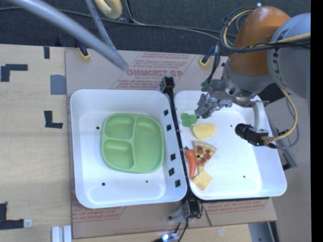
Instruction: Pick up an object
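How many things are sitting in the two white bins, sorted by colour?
Green: 2, the divided plate in the left bin and a small green piece in the right bin
Yellow: 2, a pale oval piece and a cheese wedge
Orange-red: 1, a carrot
Mixed: 1, a pizza slice
Total: 6

Tool point(204, 106) fingertips' state perhaps unreadable; arm point(282, 39) cropped at right edge.

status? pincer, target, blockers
Pincer low over right bin, nothing visibly held. Green piece right beside it. Yellow piece and pizza slice close by.
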`<state>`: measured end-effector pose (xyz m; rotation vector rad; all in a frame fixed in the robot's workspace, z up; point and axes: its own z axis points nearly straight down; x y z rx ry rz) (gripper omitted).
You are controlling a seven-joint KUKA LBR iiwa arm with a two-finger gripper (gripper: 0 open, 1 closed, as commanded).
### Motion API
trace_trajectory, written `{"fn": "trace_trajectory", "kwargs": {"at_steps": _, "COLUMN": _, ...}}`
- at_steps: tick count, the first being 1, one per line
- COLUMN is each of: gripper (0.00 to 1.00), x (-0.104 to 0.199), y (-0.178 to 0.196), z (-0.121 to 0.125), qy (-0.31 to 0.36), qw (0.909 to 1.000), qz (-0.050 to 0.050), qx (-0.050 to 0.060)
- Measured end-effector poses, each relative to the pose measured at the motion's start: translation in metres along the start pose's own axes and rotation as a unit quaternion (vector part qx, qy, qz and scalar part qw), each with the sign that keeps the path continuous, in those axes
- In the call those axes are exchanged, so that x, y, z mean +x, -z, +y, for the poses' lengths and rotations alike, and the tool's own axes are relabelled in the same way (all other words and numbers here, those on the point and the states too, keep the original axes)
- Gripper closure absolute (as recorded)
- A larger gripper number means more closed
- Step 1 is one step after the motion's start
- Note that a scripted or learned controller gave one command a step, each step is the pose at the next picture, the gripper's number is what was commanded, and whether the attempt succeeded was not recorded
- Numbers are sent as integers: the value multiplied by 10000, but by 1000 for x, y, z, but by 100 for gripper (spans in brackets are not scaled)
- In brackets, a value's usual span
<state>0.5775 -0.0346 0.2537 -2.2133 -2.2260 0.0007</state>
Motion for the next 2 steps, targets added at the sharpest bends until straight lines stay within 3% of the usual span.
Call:
{"fn": "trace_trajectory", "kwargs": {"at_steps": 1, "gripper": 100, "x": 51, "y": -13, "z": -11, "qy": -5, "qw": 10000, "qz": -8, "qx": 4}}
{"fn": "trace_trajectory", "kwargs": {"at_steps": 2, "gripper": 100, "x": 99, "y": -29, "z": -40, "qy": -5, "qw": 10000, "qz": -7, "qx": 14}}
